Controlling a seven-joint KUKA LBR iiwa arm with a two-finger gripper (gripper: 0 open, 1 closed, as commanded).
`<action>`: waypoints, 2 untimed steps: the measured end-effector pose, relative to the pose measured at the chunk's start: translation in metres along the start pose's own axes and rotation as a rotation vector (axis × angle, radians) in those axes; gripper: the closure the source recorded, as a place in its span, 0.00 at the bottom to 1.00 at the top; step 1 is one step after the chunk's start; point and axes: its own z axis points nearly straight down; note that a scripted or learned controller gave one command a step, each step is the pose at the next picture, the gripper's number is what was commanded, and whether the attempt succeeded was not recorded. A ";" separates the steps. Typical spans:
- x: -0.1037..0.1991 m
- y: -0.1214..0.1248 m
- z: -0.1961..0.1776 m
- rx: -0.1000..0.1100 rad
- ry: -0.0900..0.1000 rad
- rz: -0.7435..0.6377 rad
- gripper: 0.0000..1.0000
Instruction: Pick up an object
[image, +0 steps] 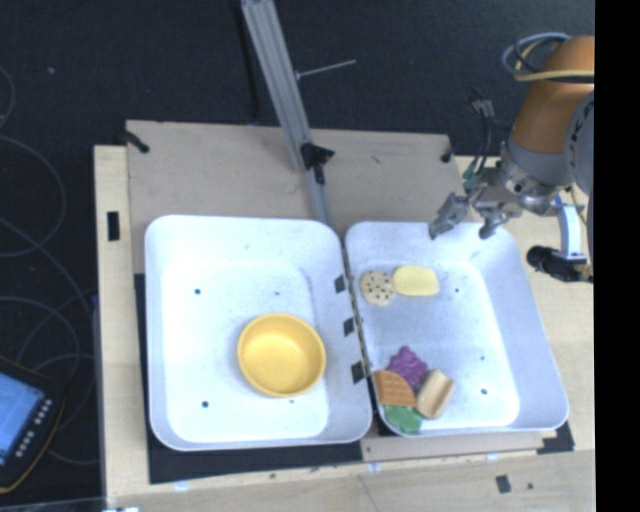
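While the gripper (464, 217) hangs over the back edge of the right bin (500, 300), its two fingers are spread apart and nothing is between them. It is up high and not touching any toy.

To do this step well, I think it should pick one toy that sits by itself, go straight down over it, and close only when a finger is on each side.

The closest toys are the yellow piece (416, 281) and the spotted cookie (377, 288), touching each other, a bit in front of the gripper and to its side. Farther off, at the front corner, a purple toy (406, 361), a tan bread piece (435, 393), an orange cracker (394, 387) and a green piece (403, 419) sit bunched up. A yellow bowl (281, 354) sits in the left bin (190, 300), well apart.
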 end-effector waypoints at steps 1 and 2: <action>-0.001 0.000 0.000 0.001 -0.002 0.000 0.00; 0.002 -0.001 0.042 0.003 -0.001 -0.003 0.00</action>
